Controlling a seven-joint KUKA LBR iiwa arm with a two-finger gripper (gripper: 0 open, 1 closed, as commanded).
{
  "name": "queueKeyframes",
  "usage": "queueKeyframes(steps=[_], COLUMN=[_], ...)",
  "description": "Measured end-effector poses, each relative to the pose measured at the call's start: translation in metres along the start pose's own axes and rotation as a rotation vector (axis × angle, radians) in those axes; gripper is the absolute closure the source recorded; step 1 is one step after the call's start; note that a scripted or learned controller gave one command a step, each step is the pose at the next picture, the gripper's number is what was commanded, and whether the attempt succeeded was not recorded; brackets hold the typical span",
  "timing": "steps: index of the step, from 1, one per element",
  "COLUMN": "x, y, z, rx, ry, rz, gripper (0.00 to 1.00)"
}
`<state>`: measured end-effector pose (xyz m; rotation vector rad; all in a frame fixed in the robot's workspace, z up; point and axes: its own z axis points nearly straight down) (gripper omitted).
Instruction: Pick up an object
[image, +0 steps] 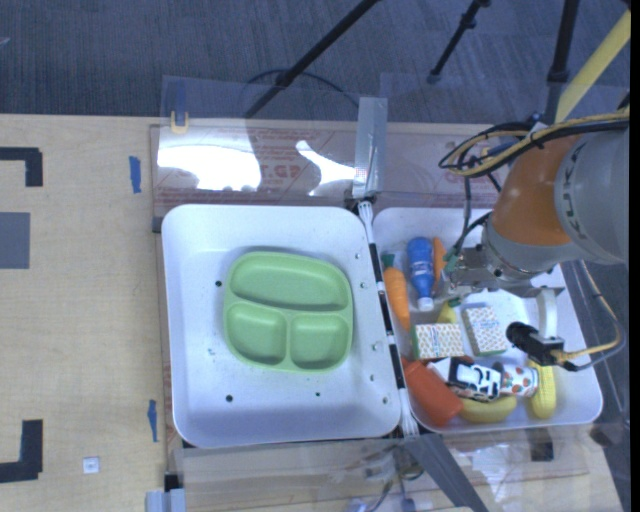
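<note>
We see the arm coming in from the right over the right bin, its claw low among the clutter near the bin's upper left. We cannot tell whether the claw is open or closed, and nothing shows gripped in it.

No single target is marked, so we list the candidates, all in the right bin: a blue bottle with a white cap, lying just left of the claw; an orange carrot-like piece along the left wall; two patterned packets side by side mid-bin; a red-orange piece at the lower left; a black-and-white item on top of a banana; a second yellow piece to the right.

The left bin holds a green divided tray, three compartments, lying flat at centre. Both bins sit on the wooden surface.
</note>
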<state>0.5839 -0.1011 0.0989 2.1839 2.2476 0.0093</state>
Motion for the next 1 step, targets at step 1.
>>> queueKeyframes(steps=[1], x=[-0.0578], y=[-0.0085], z=[-0.0904], rx=[0.007], ry=[0.001], rz=[-0.212], gripper=[1.00])
